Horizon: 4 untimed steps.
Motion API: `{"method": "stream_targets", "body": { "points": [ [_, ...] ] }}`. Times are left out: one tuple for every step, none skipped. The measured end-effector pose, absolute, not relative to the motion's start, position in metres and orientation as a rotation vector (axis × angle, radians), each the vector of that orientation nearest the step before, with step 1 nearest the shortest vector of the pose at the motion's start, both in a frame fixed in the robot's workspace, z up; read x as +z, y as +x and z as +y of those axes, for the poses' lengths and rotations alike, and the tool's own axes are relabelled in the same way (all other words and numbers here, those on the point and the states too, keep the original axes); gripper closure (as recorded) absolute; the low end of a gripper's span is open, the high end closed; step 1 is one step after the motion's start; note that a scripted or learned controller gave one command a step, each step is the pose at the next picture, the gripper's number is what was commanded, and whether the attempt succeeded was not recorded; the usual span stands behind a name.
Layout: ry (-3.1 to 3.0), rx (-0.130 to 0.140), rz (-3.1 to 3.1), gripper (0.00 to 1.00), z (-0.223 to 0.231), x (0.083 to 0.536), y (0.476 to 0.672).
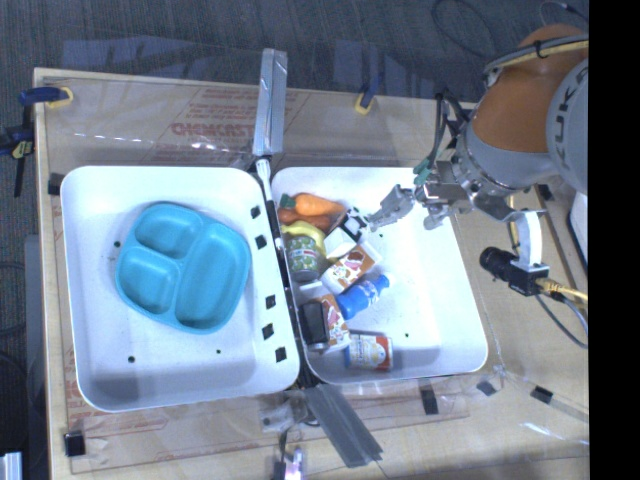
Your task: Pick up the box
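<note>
The box [352, 265], a small white and orange carton, lies tilted in the middle of the right bin [440, 298], among other items. My gripper [385, 211] reaches in from the right over the bin's upper part. It hangs up and to the right of the box, close beside a small black and white packet [343, 223]. Nothing shows as held.
Packed along the right bin's left side are a carrot [312, 206], a yellow fruit [300, 233], a green jar [303, 257], a blue bottle [363, 293], a black block [313, 320] and a red-labelled can [368, 351]. The left bin [90, 348] holds a blue divided plate [185, 265].
</note>
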<state>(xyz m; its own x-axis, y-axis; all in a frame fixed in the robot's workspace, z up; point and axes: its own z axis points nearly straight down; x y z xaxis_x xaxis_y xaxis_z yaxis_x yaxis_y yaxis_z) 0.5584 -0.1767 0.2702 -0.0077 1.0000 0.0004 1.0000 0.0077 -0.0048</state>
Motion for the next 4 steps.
{"method": "stream_targets", "body": {
  "points": [
    [-2.329, 0.006, -2.102, 0.00, -0.184, 0.163, 0.514],
    [-2.233, -0.004, -2.219, 0.00, -0.197, 0.105, 0.484],
    [-2.238, -0.003, -2.277, 0.00, -0.142, 0.106, 0.521],
    [-2.173, 0.002, -2.274, 0.00, -0.161, 0.095, 0.592]
  ]
}}
